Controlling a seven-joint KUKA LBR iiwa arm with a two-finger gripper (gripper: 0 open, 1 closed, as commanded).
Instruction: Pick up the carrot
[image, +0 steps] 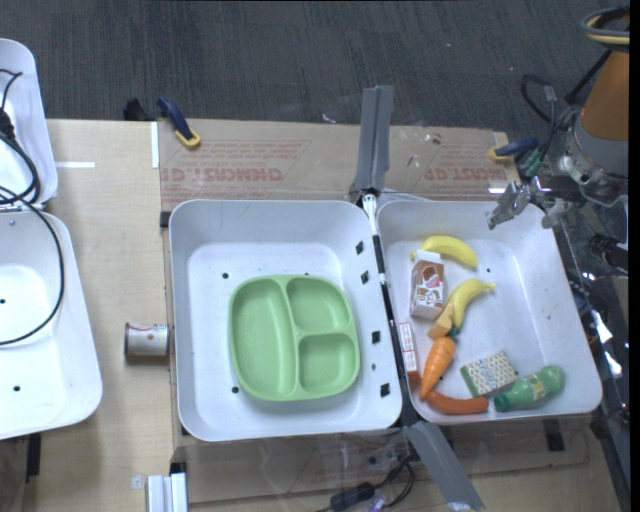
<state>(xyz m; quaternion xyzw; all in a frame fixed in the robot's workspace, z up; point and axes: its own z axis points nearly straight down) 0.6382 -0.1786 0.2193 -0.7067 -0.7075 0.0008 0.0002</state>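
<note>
The carrot (437, 363) lay in the right bin (560, 300) — leaf end touching a banana (466, 298), tip by a sausage (458, 404) — so a descent onto its bare middle was judged best (the fingers' state could not be told on the gripper (515, 205)).

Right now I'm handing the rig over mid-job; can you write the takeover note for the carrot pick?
Gripper: above the right bin's far right corner, nothing seen between its fingers; open or shut not readable.
Carrot: lies in the right bin, near its front left, green top pointing to the far side, beside a yellow banana and a small carton. An orange sausage-shaped piece lies just in front of it.
Left bin holds a green divided plate.
Done: nothing lifted yet.
Left: move over the carrot, descend, grasp, lift.
</note>
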